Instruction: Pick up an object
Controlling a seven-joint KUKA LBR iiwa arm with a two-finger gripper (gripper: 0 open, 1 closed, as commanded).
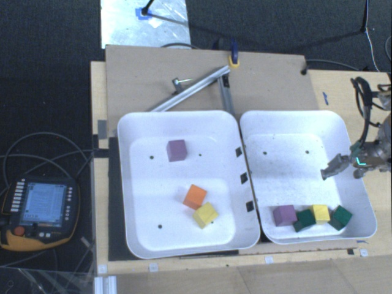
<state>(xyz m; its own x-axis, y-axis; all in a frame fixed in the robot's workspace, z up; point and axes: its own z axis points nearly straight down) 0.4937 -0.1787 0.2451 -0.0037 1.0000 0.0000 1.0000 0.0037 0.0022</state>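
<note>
My gripper (346, 168) hangs over the right side of the right bin (288, 122), open, with nothing between its fingers. Below it, along that bin's front wall, sits a row of blocks: a purple cube (284, 215), a dark green block (303, 220), a yellow cube (320, 212) and a green block (340, 216). The left bin (177, 120) holds a purple cube (176, 150) near its back. An orange cube (195, 196) and a yellow cube (206, 215) touch each other nearer its front.
A metal rod (190, 89) lies slanted on the brown board behind the bins, beside a yellow-topped clamp (233, 59). A teach pendant (40, 208) with cables rests on the floor at the left. Cables hang at the arm's right edge.
</note>
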